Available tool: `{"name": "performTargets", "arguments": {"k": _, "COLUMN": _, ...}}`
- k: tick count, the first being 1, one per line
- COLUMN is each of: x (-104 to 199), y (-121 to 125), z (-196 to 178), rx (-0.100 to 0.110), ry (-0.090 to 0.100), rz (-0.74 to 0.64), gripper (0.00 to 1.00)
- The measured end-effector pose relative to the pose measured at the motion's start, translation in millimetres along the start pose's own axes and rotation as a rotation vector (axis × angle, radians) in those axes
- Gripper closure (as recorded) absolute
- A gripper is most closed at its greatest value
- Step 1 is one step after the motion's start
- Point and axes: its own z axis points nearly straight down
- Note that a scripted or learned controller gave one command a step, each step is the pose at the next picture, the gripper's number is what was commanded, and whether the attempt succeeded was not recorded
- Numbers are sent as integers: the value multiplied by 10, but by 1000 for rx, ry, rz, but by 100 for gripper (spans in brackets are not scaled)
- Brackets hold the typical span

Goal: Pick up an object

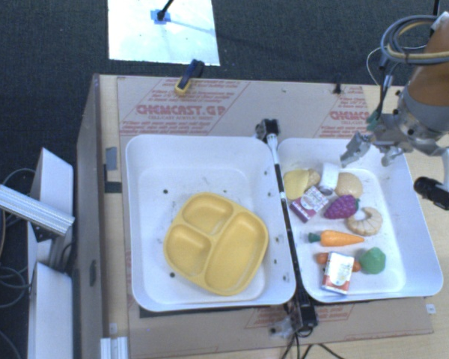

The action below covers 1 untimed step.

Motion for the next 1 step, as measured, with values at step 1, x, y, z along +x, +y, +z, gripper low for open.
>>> {"name": "performTargets", "arguments": {"k": 1, "x": 85, "y": -51, "z": 1373, "rx": -8, "ry": -2, "rz": 3, "gripper": 0}}
